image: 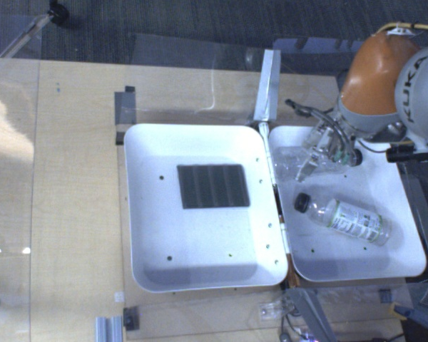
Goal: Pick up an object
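Gripper (319,150) state cannot be told. Centre it over the plastic bottle (341,218), across its barrel, then descend.

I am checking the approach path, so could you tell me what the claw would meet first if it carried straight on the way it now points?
The claw points down-left, so it would probably meet the right bin's bare floor first. The bottle lies nearer the camera, seemingly off that line, though depth is unclear.
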You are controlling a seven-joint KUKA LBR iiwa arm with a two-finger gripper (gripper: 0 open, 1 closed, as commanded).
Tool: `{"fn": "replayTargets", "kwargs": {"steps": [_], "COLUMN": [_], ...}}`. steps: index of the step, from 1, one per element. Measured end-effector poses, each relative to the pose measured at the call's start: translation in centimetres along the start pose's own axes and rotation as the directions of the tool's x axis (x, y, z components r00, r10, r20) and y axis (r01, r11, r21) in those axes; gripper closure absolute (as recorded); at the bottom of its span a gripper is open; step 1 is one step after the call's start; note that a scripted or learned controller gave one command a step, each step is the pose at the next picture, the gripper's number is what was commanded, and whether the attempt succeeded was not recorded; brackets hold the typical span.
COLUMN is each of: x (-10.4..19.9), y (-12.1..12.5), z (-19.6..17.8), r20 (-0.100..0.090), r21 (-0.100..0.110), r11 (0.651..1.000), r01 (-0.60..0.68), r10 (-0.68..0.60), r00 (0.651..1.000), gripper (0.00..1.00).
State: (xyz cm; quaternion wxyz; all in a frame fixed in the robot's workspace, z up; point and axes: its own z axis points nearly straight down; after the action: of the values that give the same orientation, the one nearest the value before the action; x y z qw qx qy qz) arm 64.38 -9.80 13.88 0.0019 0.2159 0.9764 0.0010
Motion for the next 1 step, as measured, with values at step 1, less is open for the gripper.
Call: {"fn": "replayTargets", "kwargs": {"steps": [1], "x": [-0.98], "y": [0.49], "z": [4.39], "r20": [-0.002], "r21": [0.001], "r11": [0.957], "r01": [-0.292], "r10": [0.292], "r00": [0.957], "gripper": [0.00]}}
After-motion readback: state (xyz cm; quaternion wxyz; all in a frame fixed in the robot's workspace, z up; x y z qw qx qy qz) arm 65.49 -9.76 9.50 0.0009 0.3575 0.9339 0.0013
